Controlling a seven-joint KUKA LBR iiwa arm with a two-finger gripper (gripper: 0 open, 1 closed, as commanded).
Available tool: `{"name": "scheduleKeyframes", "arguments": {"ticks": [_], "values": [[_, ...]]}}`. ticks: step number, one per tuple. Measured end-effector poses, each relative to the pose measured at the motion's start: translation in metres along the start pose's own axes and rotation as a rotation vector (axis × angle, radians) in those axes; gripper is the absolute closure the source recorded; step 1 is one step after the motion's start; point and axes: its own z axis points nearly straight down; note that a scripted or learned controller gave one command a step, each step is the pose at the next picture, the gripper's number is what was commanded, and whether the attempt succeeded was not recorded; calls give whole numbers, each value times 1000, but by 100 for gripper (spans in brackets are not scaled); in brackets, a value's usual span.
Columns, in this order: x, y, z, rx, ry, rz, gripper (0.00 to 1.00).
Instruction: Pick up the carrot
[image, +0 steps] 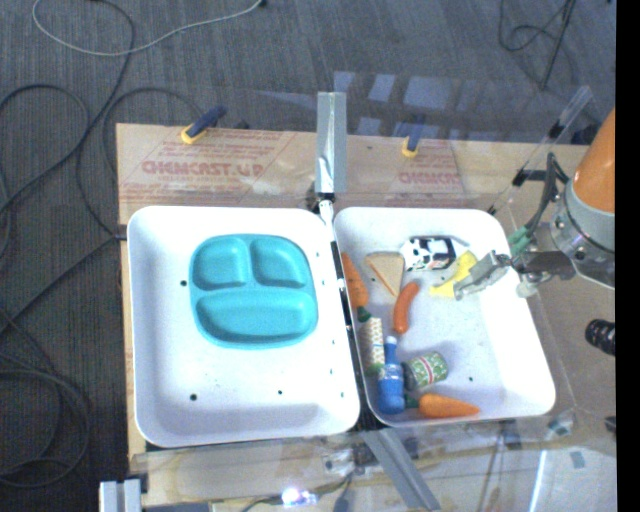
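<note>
Item: carrot (447, 406), orange, tapered, lying flat at the near rim of the right bin (520, 340). Judged a light, stiff, smooth plastic toy, best pinched across its thicker middle. Adjacent: a small patterned can (427, 370), a blue bottle (391, 385). Left bin (150, 330) carried a turquoise divided plate (254, 288). Gripper (487, 272) hovered over the right bin's far side, fingers parted, grasping nothing.

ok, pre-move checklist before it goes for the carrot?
1. Target in view: ok, a carrot lies at the right bin's near edge.
2. Which target: cannot tell, similar orange pieces lie at and.
3. Claw over the target: not ok, it is at the bin's far right, near the yellow piece.
4. Claw open: cannot tell.
5. Space around the carrot: not ok, the small can and blue bottle sit close.
</note>
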Motion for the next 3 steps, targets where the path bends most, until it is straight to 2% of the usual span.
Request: {"name": "scheduleKeyframes", "arguments": {"ticks": [1,2,3], "values": [[0,2,-6,6,0,-3,100],[0,2,-6,6,0,-2,0],[65,23,115,3,5,-141,0]]}}
